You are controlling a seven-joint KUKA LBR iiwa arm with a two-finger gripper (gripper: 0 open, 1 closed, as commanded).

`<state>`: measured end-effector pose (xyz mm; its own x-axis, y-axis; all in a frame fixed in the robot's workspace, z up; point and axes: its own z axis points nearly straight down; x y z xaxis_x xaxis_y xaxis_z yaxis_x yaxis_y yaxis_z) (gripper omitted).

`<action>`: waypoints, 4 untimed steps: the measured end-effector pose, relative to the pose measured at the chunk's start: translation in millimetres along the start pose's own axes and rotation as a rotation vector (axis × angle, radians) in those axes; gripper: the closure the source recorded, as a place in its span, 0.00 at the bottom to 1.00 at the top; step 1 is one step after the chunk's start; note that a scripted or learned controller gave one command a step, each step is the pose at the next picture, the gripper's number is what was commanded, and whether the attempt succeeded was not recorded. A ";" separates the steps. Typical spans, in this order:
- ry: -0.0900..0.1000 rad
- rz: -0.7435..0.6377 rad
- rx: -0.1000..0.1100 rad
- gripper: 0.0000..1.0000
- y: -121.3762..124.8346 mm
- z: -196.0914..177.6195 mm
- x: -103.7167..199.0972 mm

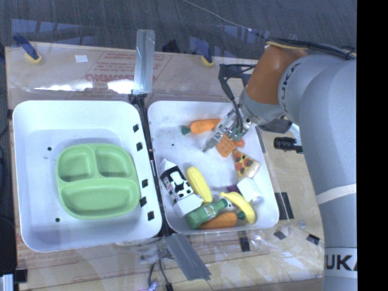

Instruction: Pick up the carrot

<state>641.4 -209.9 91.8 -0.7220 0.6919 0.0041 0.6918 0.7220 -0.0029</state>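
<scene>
The left shallow white bin (pixel 30 180) holds a pale green plastic tray with three compartments (pixel 97 180). In the right white bin (pixel 160 117), a black-and-white cow-patterned carton (pixel 176 185) lies beside a yellow corn cob (pixel 199 183), with a green bottle (pixel 206 214) below them. The small orange plastic carrot with a green top (pixel 203 126) lies near the bin's far side, just left of the metal two-finger gripper (pixel 225 132). I cannot tell how far it is open; the carrot lies outside it. A pizza slice (pixel 245 162) sits nearby.

2 white bins (pixel 36 162), 1 green tray (pixel 97 180), 2 carrots (pixel 205 126), 1 corn cob (pixel 199 183), 1 banana (pixel 241 204)
</scene>
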 end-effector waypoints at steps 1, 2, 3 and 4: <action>-0.005 -0.009 -0.001 1.00 2.5 -12.2 -0.4; 0.000 0.360 -0.004 1.00 31.1 -39.1 127.2; -0.010 -0.222 -0.004 1.00 38.1 -74.4 64.2; -0.003 -0.697 -0.001 1.00 -7.2 0.8 70.8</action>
<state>585.2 -166.1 91.3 -0.9977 0.0673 0.0017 0.0673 0.9977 0.0000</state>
